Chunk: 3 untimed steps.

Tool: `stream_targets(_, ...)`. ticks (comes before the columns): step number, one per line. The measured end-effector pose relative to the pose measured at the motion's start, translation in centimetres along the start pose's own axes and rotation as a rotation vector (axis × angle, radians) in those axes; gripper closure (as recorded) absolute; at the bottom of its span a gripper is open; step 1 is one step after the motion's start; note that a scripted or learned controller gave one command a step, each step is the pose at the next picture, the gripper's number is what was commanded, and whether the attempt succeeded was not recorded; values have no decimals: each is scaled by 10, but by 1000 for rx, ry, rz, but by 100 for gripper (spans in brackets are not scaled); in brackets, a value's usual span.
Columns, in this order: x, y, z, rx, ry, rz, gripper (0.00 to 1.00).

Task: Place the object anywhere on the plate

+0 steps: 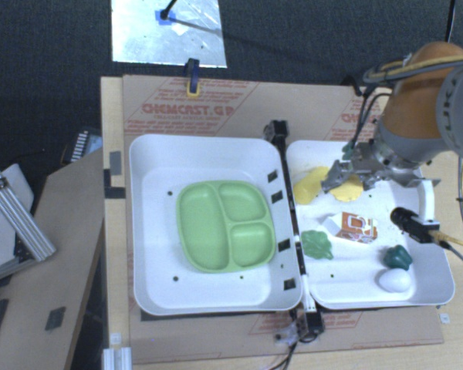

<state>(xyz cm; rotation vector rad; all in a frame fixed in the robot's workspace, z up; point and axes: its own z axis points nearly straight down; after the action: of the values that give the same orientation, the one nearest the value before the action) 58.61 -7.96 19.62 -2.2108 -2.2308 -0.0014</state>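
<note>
**Gripper low over the yellow pieces in the right bin, plate waiting on the left**

Nearest me, along the front rim of the right-hand shallow white plastic bin (440, 287), I see a white egg-shaped object (393, 280) with a dark green rounded object (397, 257) just behind it; both sit close to the bin's front right corner, with little room toward the rim. Further left, a leafy green toy vegetable (316, 243) lies near the black hinged divider (287, 214) between the bins, and a small white and orange printed packet (355, 227) rests just beside it, mid-bin.

In the left-hand shallow white plastic bin (150, 230), the light green three-compartment plastic plate (224, 226) lies flat near the middle, with bare white floor on all sides of it.

Farther back in the right bin, a flat yellow banana-like piece (310, 183) lies near the divider. The gripper (347, 174) is low just to its right, over a second yellow piece (347, 191). I cannot tell how far its fingers are apart, nor whether it has hold of anything.

Beyond the bins, the brown cardboard-covered tabletop (216, 106) runs to its far edge.
</note>
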Motion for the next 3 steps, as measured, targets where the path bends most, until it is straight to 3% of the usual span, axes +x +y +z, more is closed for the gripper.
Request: stream_targets(3, 161, -56, 3, 1, 1, -1, 100)
